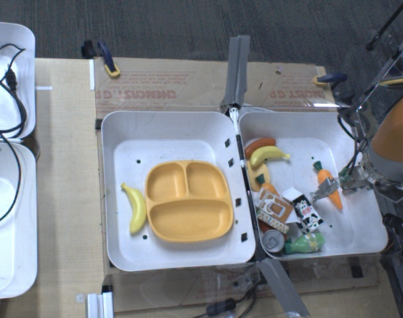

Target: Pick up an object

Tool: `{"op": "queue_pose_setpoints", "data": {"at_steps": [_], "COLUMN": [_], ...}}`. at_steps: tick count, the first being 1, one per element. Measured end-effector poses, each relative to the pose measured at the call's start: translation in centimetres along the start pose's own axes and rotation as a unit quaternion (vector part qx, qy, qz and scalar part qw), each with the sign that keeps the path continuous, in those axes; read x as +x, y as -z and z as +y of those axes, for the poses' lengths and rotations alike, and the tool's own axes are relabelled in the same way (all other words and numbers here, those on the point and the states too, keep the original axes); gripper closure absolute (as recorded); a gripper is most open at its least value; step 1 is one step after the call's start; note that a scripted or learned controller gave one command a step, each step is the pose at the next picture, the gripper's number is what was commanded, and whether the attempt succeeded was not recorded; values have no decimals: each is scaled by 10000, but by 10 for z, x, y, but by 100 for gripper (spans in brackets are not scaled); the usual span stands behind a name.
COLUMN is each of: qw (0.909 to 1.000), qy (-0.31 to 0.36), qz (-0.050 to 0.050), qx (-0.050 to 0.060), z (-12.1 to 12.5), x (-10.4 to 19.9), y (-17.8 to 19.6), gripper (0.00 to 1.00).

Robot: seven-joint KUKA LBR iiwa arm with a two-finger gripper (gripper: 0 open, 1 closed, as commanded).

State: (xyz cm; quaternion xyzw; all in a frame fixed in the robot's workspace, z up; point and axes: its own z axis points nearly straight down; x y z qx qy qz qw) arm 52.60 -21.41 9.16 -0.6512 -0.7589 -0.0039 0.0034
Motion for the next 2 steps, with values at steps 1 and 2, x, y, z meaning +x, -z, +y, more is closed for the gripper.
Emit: {"op": "queue_pose_setpoints", "data": {"at_steps": [1, 2], "qw": [10000, 9999], "qy": [-24, 107], "qz": [-29, -56], "qx": [0, 11], "z": [-1, 57], "x": [-2, 73], "y": [9, 141], "gripper": [100, 100]}}
